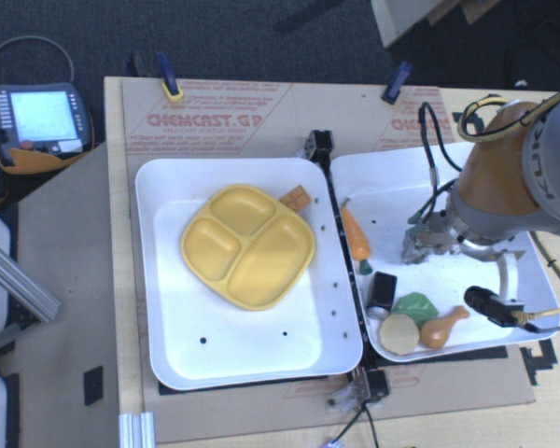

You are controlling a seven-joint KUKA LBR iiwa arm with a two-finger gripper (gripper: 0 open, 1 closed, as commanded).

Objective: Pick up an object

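Observation:
My gripper [420, 246] hangs low over the middle of the right bin [392, 180], above bare floor. An orange carrot [356, 235] with a green tip lies to its left along the bin's left wall. A small black block [383, 290] sits below the carrot. Crowded into the front of the bin are a green leafy piece [416, 305], a round beige piece [399, 334] and a brown drumstick [443, 327]. No object is seen in the gripper.
The left bin [168, 325] holds a yellow divided plate [248, 245], and a small brown piece [296, 197] pokes out at the plate's upper right. A black divider [341, 250] runs between the bins. The arm's grey and orange body covers the right bin's right side.

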